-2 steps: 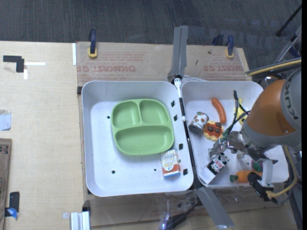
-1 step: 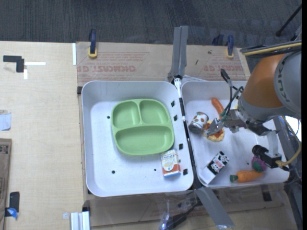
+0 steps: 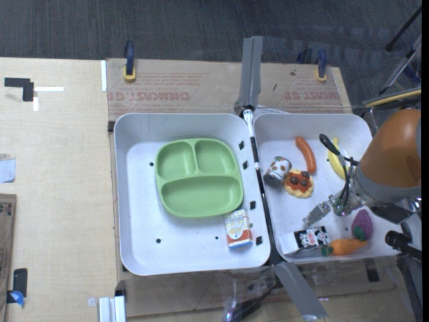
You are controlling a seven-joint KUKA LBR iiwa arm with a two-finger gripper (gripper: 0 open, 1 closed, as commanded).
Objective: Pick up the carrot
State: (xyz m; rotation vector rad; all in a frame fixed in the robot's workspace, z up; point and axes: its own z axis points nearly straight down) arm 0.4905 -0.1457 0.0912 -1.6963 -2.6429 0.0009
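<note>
Left bin [image 3: 127,200]: you are looking at a shallow white bin sitting on the surface [image 3: 53,180], left of its twin.
Green plate [image 3: 198,177]: lying in the middle of the left bin, with three compartments, two small ones at the far side and one long one at the near side; all three are showing bare green.
Small carton [image 3: 238,229]: standing just beside the plate's near right corner, inside the left bin.
Right bin [image 3: 268,129]: sitting right beside the left bin, their walls meeting along the middle.
Carrot [image 3: 346,246]: lying flat in the right bin near its front wall, orange with a green end pointing left.
Black and white card [image 3: 311,237]: resting just left of the carrot, near the front wall.
Purple toy [image 3: 362,224]: sitting just behind the carrot's right end.
Pizza slice toy [image 3: 299,183]: lying near the middle of the right bin.
Small can [image 3: 276,170]: lying just left of the pizza slice.
Sausage [image 3: 305,153]: lying behind the pizza slice, slanted.
Banana [image 3: 335,161]: lying toward the right wall, partly hidden by the arm.
Hand [image 3: 323,210]: hanging low over the right bin, behind the card and the carrot; you are seeing nothing between its fingers, and you cannot tell how wide they are standing.
</note>
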